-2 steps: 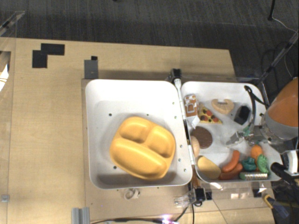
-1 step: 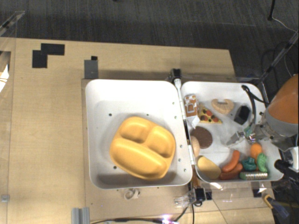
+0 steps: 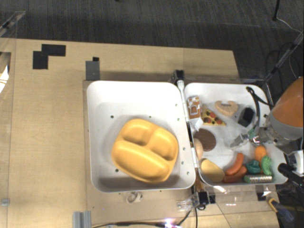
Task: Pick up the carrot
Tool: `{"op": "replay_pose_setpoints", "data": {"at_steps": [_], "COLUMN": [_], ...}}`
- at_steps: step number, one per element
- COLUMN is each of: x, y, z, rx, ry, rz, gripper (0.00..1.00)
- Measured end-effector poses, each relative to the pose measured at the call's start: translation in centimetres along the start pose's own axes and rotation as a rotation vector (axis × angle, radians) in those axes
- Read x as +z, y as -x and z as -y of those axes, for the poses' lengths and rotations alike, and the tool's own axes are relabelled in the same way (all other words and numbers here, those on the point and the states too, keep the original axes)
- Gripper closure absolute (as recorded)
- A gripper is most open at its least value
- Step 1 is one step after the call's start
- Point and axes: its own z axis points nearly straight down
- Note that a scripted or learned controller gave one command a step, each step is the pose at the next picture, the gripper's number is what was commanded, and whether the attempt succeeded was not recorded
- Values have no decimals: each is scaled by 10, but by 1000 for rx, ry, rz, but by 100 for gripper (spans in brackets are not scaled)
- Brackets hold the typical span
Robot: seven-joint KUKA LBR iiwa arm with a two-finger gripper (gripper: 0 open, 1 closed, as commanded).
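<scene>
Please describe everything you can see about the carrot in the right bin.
The carrot is a small orange toy, smooth and plastic-looking, tapered in shape. It lies tilted in the lower part of the right bin, its lower end touching a dark red sausage-like piece. A teal toy lies just to its right. The gripper is above it, apart.

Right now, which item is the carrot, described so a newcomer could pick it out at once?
Look in the right-hand shallow white bin, at its front right corner just under the grey arm's gripper. The slim orange toy carrot lies there at a slant, resting against a dark red sausage-shaped piece. It is long and tapered, unlike the round orange fruit beside it.
</scene>
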Motion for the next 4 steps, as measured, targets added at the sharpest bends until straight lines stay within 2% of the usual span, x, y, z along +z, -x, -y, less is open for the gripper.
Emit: {"op": "replay_pose_setpoints", "data": {"at_steps": [1, 2, 3, 4], "x": [1, 0, 0, -12], "y": [3, 0, 0, 2], "z": [20, 4, 17, 14], "rx": [-335, -74, -201, -204], "ry": [1, -5, 5, 11], "rz": [10, -3, 7, 16], "gripper": [0, 0, 0, 100]}}
